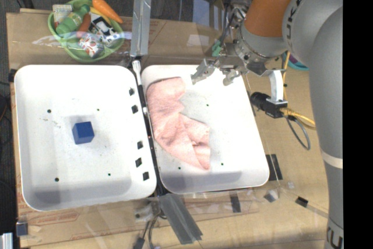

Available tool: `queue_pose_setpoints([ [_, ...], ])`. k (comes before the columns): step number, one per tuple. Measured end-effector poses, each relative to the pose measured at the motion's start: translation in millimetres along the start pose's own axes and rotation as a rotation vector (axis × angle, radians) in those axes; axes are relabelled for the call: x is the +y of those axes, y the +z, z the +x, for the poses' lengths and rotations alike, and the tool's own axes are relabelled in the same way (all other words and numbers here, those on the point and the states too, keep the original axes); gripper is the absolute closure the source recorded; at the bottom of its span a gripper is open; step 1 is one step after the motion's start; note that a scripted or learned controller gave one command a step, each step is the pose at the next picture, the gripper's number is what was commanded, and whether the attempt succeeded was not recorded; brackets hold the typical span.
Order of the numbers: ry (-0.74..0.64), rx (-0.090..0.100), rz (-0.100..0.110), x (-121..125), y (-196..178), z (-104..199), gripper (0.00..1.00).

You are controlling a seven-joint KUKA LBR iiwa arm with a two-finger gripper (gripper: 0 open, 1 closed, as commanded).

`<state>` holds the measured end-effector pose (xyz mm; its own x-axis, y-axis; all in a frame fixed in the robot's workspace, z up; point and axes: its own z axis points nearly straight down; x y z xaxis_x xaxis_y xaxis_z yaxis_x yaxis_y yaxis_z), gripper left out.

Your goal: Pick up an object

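Gripper open and empty, we see, hovering just beyond the pink cloth; blue cube lies left of the cloth.

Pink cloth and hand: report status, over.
Hand open, above right bin's far edge. Pink cloth lying crumpled, ungrasped. Blue cube in left bin.
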<state>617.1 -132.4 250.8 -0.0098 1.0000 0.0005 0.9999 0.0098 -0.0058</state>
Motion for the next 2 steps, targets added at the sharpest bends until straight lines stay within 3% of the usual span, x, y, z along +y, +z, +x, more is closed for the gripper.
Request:
queue_pose_setpoints([
  [1, -0.091, 0.000, 0.001, -24.9, 109.0, -4.3, 0.00],
  [2, -0.132, 0.000, -0.003, -67.6, 159.2, -19.8, 0.00],
])
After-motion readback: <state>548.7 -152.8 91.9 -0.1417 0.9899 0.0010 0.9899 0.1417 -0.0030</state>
